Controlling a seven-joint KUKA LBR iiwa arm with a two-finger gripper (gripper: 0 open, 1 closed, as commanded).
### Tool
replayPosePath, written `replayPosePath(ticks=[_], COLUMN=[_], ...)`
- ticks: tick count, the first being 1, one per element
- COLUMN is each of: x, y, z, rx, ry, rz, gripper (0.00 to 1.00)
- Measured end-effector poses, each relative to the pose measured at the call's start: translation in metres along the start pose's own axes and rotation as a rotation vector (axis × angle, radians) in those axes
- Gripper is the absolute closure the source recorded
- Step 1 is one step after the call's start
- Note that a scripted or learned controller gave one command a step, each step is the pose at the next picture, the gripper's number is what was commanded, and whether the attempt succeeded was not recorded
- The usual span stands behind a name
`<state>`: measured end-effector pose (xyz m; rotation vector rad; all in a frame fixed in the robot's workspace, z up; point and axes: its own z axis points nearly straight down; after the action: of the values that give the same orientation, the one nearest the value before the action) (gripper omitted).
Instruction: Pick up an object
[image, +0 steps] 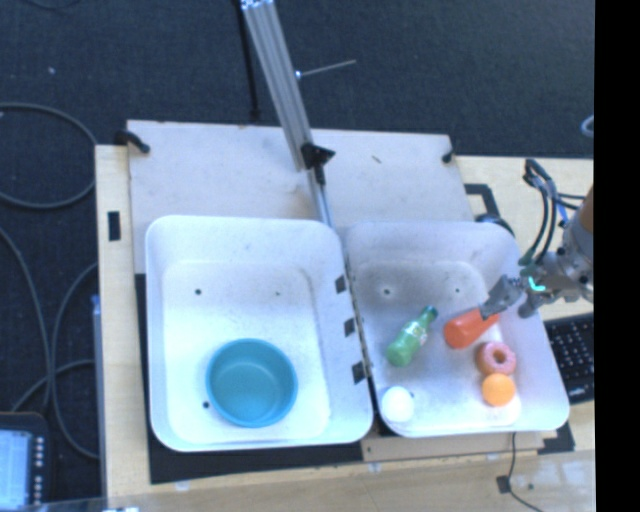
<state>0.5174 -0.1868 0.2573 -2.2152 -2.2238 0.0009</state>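
Camera view: you are looking down at a slant on a pale wooden bench (115, 330) that stands on dark carpeted floor (100, 60), with black cables (40, 200) looping over the floor to the left. A lighter board (220, 170) lies on the back of the bench, and a silver metal rail (282, 85) slants down from the top to the gap between the two bins. At the right edge you can see part of a black keyboard (572, 355).

The left shallow white bin (170, 250) holds one thing, a round blue plastic bowl (251, 382), upright near its front wall. The right shallow white bin (440, 245) holds five things. A green plastic bottle (411, 337) lies on its side near the middle. Just to its right lies an orange carrot-shaped toy (465, 329). Near the front right you see a pink ring-shaped doughnut toy (496, 358), and touching it in front a small orange ball (498, 390). A white ball (398, 404) sits in the front left corner.

The grey pincer (505, 298) reaches in from the right, over the bin's right side, its tip at the carrot toy's right end. You cannot tell how wide it stands, nor whether it grips the toy.
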Motion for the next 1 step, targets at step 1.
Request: replayPosePath(ticks=[1], x=[-0.0002], y=[0.0008], z=[-0.0021], rx=[-0.004], ry=[-0.001], rz=[0.0], gripper=[0.0])
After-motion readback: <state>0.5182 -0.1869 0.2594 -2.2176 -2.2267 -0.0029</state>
